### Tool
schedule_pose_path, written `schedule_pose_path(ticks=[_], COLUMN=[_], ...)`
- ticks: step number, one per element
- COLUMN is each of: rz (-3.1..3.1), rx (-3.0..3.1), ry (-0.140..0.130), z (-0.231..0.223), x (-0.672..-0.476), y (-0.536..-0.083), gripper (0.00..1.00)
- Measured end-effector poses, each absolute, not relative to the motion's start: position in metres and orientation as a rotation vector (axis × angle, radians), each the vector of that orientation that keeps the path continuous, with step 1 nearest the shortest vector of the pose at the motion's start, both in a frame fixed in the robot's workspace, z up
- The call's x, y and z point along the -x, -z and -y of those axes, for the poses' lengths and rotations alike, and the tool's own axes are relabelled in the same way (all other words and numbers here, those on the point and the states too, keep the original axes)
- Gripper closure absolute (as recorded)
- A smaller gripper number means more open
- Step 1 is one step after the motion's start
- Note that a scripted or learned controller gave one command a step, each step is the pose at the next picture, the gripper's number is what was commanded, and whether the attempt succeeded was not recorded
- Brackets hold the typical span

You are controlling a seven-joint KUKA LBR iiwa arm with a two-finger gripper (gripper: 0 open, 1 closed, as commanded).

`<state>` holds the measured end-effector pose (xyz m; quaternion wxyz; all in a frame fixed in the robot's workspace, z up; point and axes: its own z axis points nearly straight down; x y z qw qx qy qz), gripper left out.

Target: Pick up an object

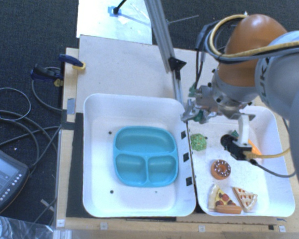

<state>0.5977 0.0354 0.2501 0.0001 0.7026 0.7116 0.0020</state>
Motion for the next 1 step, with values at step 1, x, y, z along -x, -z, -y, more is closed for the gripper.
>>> schedule_pose_path(ticks=[1], rz=[-2.234], rx=[-2.208], ry=[-0.007], z=[-0.0937], x=[-0.6229], y=[-0.2489], gripper=[1.00])
